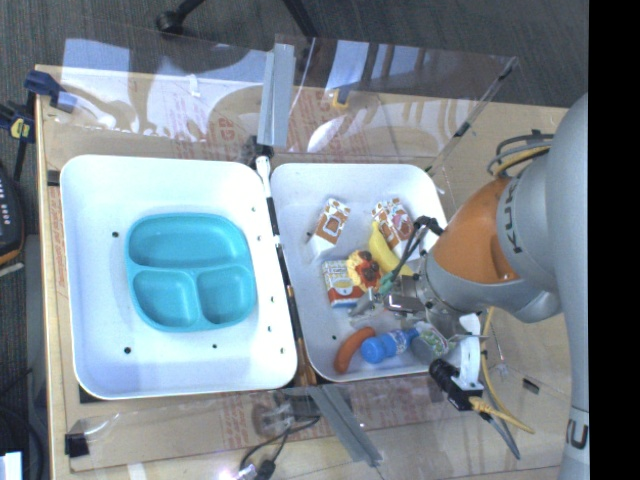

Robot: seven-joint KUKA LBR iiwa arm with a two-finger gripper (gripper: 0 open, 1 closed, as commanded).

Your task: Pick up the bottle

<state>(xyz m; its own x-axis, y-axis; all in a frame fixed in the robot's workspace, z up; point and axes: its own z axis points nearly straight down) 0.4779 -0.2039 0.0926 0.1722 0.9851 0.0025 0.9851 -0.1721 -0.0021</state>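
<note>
Clear plastic bottle with blue cap [392,346] lies beside orange sausage [353,350], cartons [341,280] crowding above; gripper [400,298] state: cannot tell.

Two bins side by side on bench; goods crowd the right one.

Left bin [90,268] holds a three-part tray [190,268] near its middle, one long part at the far side, two smaller parts at the near side. Right bin [300,198] touches it along a shared edge. In the right bin: a small carton [332,221] toward the far side, a packet [393,220] just right of it, a banana [381,248] between and nearer, a box [342,281] left of centre. At the near wall a sausage [353,349] lies left, the bottle [385,347] just right of it, touching. The arm [490,248] overhangs the bin's right side; gripper [405,293] sits above the bottle, beside the box.
</note>
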